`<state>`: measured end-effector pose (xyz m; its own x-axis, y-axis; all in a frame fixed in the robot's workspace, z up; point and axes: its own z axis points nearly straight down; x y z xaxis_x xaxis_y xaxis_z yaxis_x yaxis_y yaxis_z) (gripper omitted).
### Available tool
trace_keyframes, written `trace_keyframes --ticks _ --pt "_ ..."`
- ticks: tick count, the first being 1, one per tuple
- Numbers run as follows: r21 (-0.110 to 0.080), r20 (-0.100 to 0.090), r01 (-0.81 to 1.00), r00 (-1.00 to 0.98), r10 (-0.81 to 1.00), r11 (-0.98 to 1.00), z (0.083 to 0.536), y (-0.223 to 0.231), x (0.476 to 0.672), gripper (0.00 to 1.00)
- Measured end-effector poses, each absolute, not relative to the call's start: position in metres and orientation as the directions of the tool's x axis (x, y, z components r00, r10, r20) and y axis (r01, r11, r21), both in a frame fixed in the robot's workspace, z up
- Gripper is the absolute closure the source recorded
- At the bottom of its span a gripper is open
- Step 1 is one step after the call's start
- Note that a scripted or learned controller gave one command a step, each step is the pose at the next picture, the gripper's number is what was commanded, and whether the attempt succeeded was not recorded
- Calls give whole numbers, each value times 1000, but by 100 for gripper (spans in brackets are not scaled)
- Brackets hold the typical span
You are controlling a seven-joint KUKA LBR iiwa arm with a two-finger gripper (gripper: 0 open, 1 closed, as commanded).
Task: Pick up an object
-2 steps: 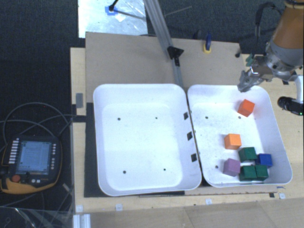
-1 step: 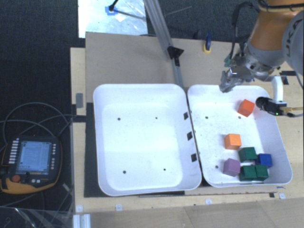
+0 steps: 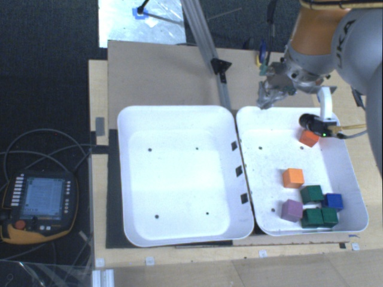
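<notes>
While the grey arm is reaching in from the right, the following items are showing on the bench [image 3: 161, 76].

1. Gripper [image 3: 267, 97]: hanging over the far left corner of the right bin [image 3: 263, 160], pointing down toward the rim. How wide the claw is standing cannot be told from this slant, and no block is touching it.

2. Red-orange block [image 3: 309, 139]: lying near the far right side of the right bin, well apart from the claw.

3. Orange cube [image 3: 293, 177]: sitting alone near the middle of the same bin, apart from the red-orange block.

4. Green cube [image 3: 311, 194]: sitting just nearer than the orange cube, close beside it.

5. Blue cube [image 3: 333, 201]: resting against the right side of the green cube.

6. Purple cube [image 3: 292, 210]: sitting to the left of the near cluster, just beside the green pieces.

7. Green block pair [image 3: 319, 217]: lying side by side at the near edge, touching the blue cube and the green cube above them.

8. Left bin [image 3: 179, 178]: sitting beside the right bin, their rims meeting.

9. Teach pendant [image 3: 39, 205]: lying off the bench at the left, its cable looping around it.
</notes>
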<state>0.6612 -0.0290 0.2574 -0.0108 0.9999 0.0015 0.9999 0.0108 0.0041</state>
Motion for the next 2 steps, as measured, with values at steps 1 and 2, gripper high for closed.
trace_keyframes --ticks 1,2 --pt "2 2 1000 -11 1000 11 251 27 663 100" --pt "4 2 1000 -9 1000 9 249 72 678 100"
